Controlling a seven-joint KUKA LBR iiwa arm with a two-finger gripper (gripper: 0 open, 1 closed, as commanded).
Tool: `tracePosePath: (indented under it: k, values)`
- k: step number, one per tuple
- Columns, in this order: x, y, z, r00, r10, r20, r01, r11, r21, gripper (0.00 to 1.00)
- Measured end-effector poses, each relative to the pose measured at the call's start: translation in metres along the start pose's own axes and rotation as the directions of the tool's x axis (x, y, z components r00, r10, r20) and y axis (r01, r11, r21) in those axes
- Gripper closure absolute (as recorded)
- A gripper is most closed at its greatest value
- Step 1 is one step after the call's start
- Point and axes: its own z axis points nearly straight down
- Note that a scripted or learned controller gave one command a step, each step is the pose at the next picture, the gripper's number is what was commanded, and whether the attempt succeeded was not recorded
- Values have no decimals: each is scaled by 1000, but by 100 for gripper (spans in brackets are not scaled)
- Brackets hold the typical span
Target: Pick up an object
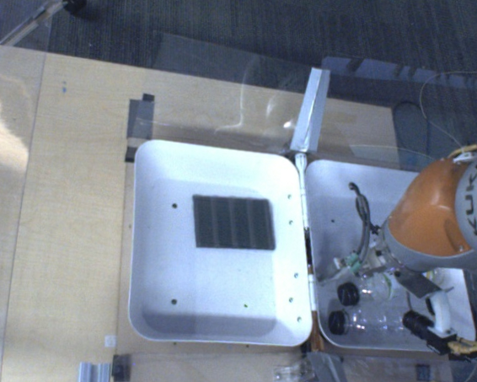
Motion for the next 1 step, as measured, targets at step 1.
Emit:
tracePosePath:
  k: [1]
  values:
    - [-40, 72, -17, 999, 44, -3, -44, 999, 10, 0]
